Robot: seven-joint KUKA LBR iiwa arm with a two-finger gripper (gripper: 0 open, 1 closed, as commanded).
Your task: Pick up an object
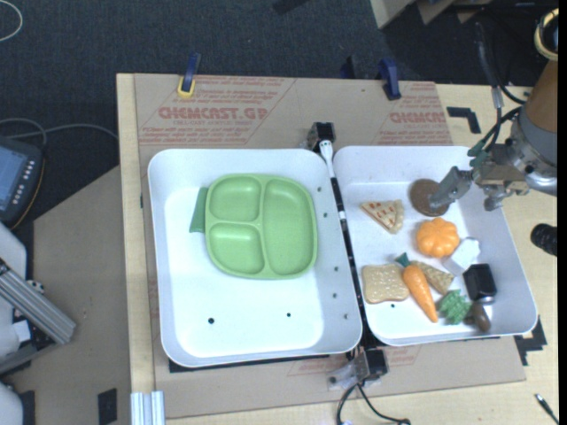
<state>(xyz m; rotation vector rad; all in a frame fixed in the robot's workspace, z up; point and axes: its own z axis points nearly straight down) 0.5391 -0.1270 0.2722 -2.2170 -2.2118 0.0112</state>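
My gripper (470,192) hangs over the far right part of the right bin (379,162), open, with nothing between its fingers. Its left finger (449,187) is beside a brown round piece (426,198). Below lie an orange pumpkin-like toy (438,237), a waffle wedge (383,213), a bread slice (384,283), a carrot (420,291), a white piece (464,255), a black block (479,282) and a green broccoli bit (454,306).
The left bin (177,308) holds a green divided plate (261,226). A black ridge (337,220) runs where the two bins meet. Blue clamps (388,78) sit on the cardboard's far edge. Cables hang by the arm at the right.
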